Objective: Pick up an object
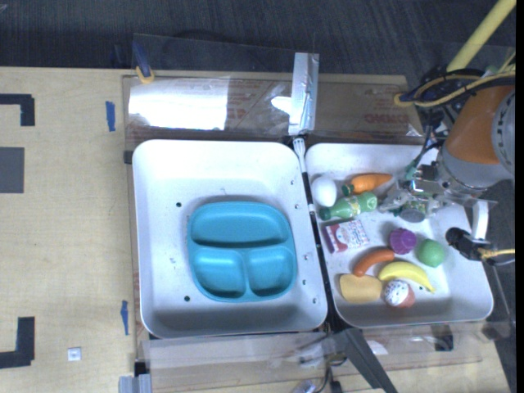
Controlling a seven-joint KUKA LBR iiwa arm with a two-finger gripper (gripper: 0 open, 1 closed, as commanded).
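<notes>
End effector (413,196) low over the upper part of the right bin (471,301), among toy food.

The end effector is seen at the bin's upper middle, just right of a green bottle-shaped toy (348,208) and just below an orange carrot (370,182); whether anything is touched cannot be told, and whether its fingers are open or closed cannot be made out against the clutter. A white egg (326,191) lies further left by the bin wall. Below are found a red-and-white packet (348,235), a purple piece (402,240), a green ball (431,253), an orange sausage shape (372,259), a banana (406,273), a yellow block (360,287) and a speckled ball (397,294). In the left bin (155,219) a blue divided tray (242,249) is set. The arm's orange band (481,133) is cut off at the right edge.
</notes>
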